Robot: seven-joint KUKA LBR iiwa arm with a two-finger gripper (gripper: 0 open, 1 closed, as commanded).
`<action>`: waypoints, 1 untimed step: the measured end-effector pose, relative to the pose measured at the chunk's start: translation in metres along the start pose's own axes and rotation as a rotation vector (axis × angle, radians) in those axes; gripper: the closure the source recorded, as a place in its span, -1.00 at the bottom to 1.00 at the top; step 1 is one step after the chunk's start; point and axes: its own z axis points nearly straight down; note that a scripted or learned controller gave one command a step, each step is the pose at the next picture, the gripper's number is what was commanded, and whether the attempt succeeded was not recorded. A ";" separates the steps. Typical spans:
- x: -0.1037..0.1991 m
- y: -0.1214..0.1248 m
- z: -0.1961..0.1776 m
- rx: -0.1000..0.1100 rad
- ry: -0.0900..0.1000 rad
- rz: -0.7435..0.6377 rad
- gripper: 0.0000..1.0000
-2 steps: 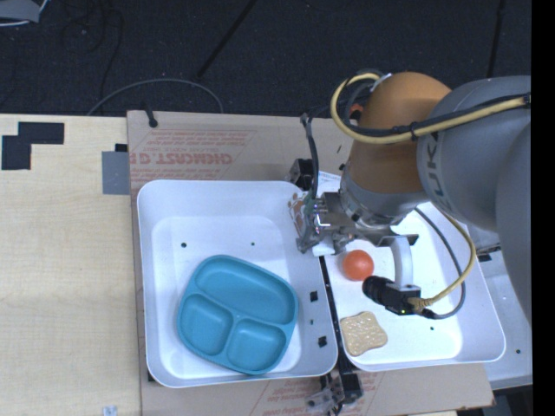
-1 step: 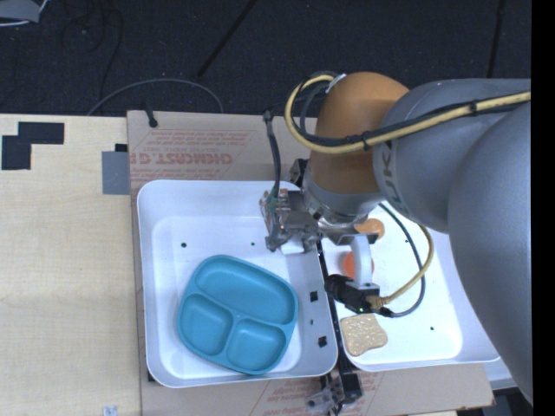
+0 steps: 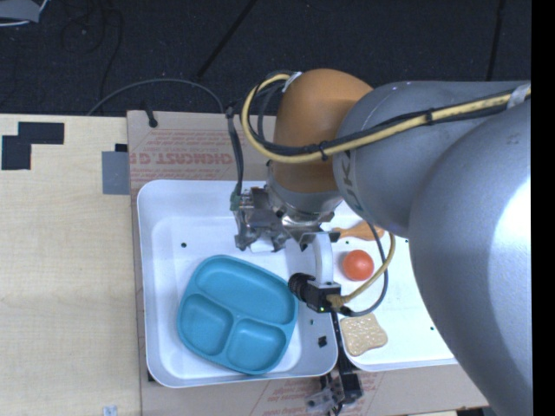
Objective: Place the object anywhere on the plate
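A blue plate (image 3: 236, 313) with three compartments lies tilted in the left white bin (image 3: 160, 241). Nothing rests on it. My gripper (image 3: 263, 229) hangs just beyond the plate's far edge, over the back part of the left bin, and the wrist above hides its tip. A red-orange ball (image 3: 357, 264) sits in the right bin (image 3: 408, 341), right of the gripper. Nearer the front of that bin lies a tan toast-shaped piece (image 3: 362, 334). An orange piece (image 3: 359, 230) peeks out from under the arm behind the ball.
The grey arm with its orange band (image 3: 314, 120) covers most of the right bin and the right side of the view. A black cable and plug (image 3: 314, 291) hang over the divide between the bins. Cardboard (image 3: 186, 152) lies beneath the bins.
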 end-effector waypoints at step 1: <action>-0.002 0.000 0.000 0.001 -0.002 0.003 -1.00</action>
